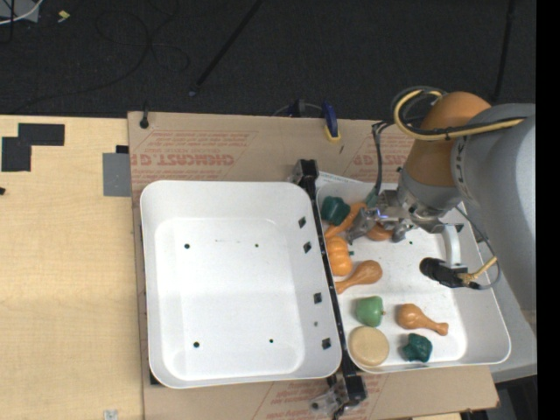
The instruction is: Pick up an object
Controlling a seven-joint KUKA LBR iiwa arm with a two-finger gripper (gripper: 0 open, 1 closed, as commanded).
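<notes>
Two shallow white plastic bins sit side by side on the cardboard-covered bench; the left bin point(229, 278) and the right bin point(477, 322) meet along a black clipped seam. From the right, the grey arm with its orange band point(442, 147) bends down over the right bin's far end, where its gripper point(385, 221) hangs low beside a dark green rounded block point(333, 208) and an orange gourd-shaped toy point(360, 275). Whether it grips anything I cannot tell. Nearer me lie a light green pepper-like toy point(369, 309), a cream round disc point(368, 346), an orange drumstick-shaped piece point(418, 318) and a dark teal lump point(417, 348).
</notes>
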